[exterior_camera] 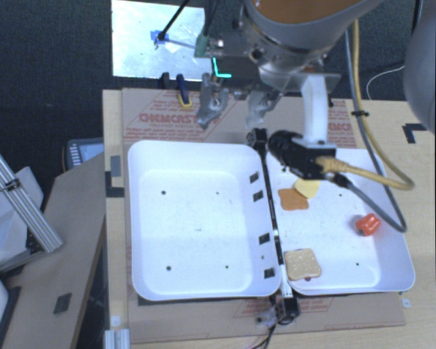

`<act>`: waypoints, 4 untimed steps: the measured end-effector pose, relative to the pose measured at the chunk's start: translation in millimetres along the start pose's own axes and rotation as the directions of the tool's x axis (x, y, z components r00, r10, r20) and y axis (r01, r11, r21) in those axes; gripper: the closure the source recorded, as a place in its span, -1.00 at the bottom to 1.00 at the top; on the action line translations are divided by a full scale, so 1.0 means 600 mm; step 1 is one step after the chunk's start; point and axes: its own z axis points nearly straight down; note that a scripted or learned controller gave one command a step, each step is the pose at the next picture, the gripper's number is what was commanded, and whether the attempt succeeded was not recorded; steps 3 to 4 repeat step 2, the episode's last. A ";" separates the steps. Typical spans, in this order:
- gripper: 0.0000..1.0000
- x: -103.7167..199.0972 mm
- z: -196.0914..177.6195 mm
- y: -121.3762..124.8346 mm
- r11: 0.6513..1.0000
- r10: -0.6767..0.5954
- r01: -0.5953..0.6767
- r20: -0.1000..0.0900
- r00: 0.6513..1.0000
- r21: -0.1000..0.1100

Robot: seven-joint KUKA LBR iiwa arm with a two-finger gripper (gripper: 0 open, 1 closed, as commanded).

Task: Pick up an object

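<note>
Toast slice (302,264) front of right bin (388,272); gripper (235,109) raised behind bins, empty.

Arm enters from top right, wrist pointing down; gripper (234,109) raised, fingers (210,109) spread apart, nothing between them.

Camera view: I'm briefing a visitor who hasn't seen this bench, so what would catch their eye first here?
Probably the arm, looming over the top of the view with its gripper hanging above the bench behind the bins. Next, the small bright things in the right bin: a red-orange piece near its right side, an orange slice and a yellow one near the divider, and a tan toast-like square at the near-left corner.
</note>
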 end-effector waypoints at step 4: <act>1.00 0.002 -0.038 0.000 1.000 -0.006 0.006 -0.004 1.000 -0.004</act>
